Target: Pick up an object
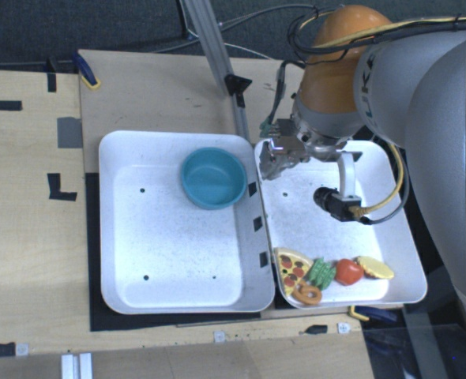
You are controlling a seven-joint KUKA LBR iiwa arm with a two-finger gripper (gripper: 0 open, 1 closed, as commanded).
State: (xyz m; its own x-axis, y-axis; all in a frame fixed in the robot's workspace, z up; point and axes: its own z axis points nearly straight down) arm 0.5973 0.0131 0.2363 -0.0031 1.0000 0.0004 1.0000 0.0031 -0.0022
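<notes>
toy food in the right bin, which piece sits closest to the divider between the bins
The pizza slice, yellow with red dots, lies at the row's left end beside the divider; the green piece, tomato and yellow piece sit further right.

The gripper (274, 163) hung at the divider (258, 212); left of it the blue bowl (212, 178) blocked the way; below lay open floor; farther down, toy food (328, 273) crowded the rim.

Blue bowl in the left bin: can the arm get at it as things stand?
Probably yes. The bowl sits alone near the left bin's far right corner, open from above. The gripper hovers just across the divider over the right bin, with nothing between them.
</notes>
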